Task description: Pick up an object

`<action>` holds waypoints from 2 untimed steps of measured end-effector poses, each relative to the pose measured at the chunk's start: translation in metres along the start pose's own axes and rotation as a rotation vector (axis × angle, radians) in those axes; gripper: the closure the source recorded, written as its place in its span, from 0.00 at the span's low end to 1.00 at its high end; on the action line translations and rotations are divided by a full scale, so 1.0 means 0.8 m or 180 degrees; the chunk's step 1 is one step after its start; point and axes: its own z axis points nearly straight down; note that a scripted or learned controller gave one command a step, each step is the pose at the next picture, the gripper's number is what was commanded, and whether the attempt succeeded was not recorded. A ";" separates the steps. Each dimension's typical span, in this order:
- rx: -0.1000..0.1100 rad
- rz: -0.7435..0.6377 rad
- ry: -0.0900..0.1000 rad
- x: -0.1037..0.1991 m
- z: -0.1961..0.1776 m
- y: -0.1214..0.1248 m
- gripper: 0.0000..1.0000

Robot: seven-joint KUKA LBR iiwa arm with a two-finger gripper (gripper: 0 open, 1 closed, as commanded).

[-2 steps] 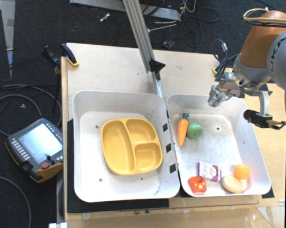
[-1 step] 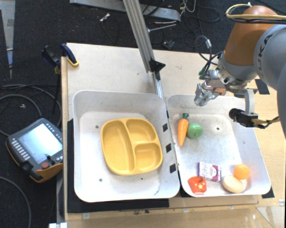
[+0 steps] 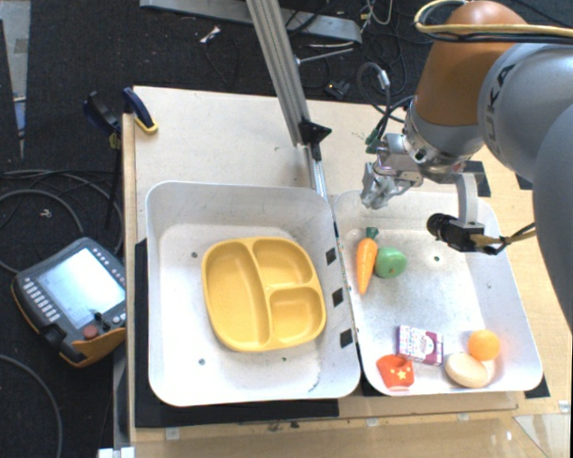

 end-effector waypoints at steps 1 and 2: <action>0.0013 -0.0002 0.0001 0.070 -0.002 -0.024 1.00; 0.0005 -0.0004 0.0000 0.148 0.004 -0.020 1.00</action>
